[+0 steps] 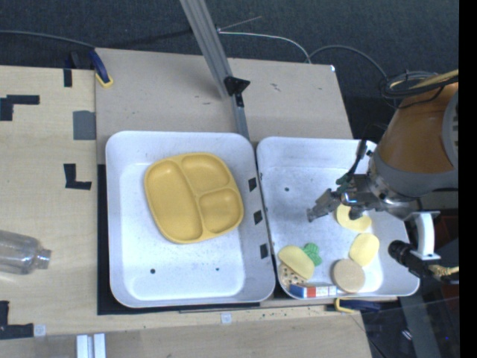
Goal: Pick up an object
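The tool (328,206) is hanging over the right bin (298,155), fingers spread and grasping nothing. Just beside it a pale yellow piece (352,216) is lying; nearer the camera are sitting another yellow piece (364,249), a tan disc (348,275) and a green item (311,253). Far to its left, the left bin (127,200) is holding a yellow divided plate (194,197).
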Available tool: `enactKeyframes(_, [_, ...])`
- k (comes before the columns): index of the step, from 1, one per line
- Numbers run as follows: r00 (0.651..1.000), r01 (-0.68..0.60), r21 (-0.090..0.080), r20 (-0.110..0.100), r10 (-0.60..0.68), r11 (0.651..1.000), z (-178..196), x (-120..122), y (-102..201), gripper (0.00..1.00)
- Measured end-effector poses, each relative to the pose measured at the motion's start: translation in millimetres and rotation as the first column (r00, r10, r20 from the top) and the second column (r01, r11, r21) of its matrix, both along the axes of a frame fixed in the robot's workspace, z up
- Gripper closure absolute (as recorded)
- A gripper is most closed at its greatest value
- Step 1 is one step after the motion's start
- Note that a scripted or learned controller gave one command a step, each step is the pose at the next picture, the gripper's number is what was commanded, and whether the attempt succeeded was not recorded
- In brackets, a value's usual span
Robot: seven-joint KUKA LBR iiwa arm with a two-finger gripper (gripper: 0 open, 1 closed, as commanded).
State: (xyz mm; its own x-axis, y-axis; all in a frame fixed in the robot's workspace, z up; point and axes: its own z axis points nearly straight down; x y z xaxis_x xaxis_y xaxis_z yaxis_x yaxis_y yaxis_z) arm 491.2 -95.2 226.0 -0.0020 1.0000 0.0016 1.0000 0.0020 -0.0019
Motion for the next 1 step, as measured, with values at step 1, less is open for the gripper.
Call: enactKeyframes(1, [1.0,-0.002,0.002,-0.001,0.002,1.0,9.7,0.3,0.9,1.0])
